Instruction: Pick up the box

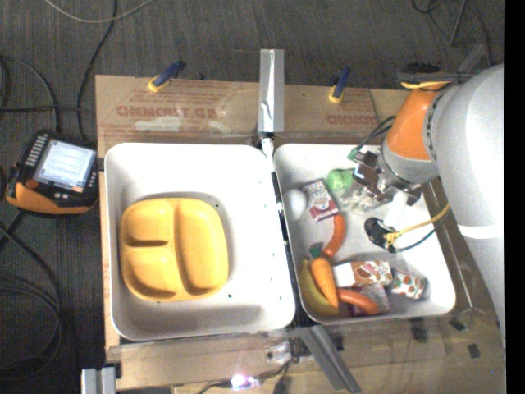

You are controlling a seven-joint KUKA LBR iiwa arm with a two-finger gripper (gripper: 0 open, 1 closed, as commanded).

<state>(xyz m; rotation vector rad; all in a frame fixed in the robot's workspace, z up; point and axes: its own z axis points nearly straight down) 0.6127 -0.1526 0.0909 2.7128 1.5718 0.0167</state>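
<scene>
Bins first: we are seeing two shallow white plastic bins side by side on the bench, the left bin (115, 302) carrying a yellow divided plastic tray (174, 248), the right bin (443, 290) carrying the clutter. We are looking at the small red-and-white cardboard box (369, 273) lying flat near the right bin's front edge, touching an orange plastic carrot (325, 281) on its left and sitting just beside a small printed can (408, 285). The grey arm's two-finger gripper (367, 185) is hanging over the bin's back right part, well apart from the box, near a green plastic toy (339, 179). We are not making out the opening of the gripper, and nothing visible is sitting in it.
</scene>
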